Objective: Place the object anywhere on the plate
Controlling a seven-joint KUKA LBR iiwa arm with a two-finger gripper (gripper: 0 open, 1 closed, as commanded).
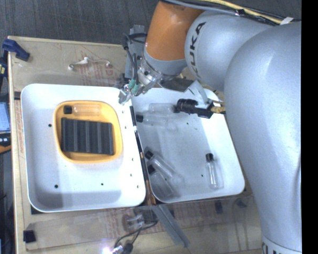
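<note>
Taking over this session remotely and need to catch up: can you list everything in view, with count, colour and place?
Bins: two, white; left bin, right bin, side by side on the bench.
Plate: one, orange-yellow with a dark ribbed centre; in the left bin.
Vials: three, clear with black caps; right bin, one at top, one at lower left, one at lower right.
Clamp: one, blue; bench's top-left corner.
Arm: one, grey with orange band; from the right.
Gripper: above the bins' divide, at their far edge.

The plate (88, 132) lies in the left bin (42, 189); three vials (213, 172) lie in the right bin (229, 142).
</note>
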